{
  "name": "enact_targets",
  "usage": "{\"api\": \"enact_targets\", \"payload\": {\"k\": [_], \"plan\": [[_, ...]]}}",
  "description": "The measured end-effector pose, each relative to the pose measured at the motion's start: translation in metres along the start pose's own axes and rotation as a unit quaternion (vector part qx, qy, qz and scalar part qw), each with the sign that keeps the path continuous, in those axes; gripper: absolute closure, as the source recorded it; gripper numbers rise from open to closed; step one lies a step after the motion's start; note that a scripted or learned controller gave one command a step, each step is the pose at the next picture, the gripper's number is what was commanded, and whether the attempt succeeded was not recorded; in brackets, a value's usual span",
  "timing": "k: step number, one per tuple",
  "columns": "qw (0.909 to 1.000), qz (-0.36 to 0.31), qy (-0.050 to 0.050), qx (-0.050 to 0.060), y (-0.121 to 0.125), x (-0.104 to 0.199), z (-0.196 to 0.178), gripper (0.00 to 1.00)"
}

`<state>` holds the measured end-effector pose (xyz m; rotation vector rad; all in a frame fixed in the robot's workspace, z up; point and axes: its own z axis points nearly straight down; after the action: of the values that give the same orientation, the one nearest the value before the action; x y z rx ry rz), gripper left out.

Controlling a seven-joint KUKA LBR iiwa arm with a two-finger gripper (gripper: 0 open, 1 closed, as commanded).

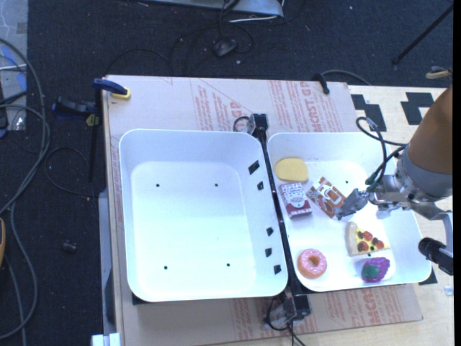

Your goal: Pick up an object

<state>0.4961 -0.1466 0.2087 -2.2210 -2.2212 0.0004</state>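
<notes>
A: Where's the gripper (352, 203)?
B: Low in the right bin (338, 146), just beside the striped packet (325, 196) — jaw state I cannot tell.
A: Room around it?
B: Tight. Pizza slice (366, 239) and purple lump (375, 268) near the front rim, pink ring doughnut (312, 263), red packet (294, 199), smooth yellow oval (291, 169). The left bin (144, 150) offers open floor.

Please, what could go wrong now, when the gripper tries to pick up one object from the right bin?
1. The gripper hovers between the red-and-white packet and the pizza slice toy, which lie close together; it may push one aside or catch both.
2. The pizza slice toy nearly touches the purple grapes toy, so lifting it could drag the grapes.
3. These toys sit near the right bin's rim; a nudge may send one out.
</notes>
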Motion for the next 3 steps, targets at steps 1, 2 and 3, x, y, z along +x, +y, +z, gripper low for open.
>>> {"api": "enact_targets", "payload": {"k": [1, 2, 3], "plan": [[1.0000, 0.005, -0.001, -0.003, -0.019, -0.024, -0.058, 0.00], [1.0000, 0.001, -0.001, -0.001, -0.010, -0.052, 0.116, 0.00], [1.0000, -0.001, 0.000, -0.001, 0.054, -0.050, 0.116, 0.00]]}}
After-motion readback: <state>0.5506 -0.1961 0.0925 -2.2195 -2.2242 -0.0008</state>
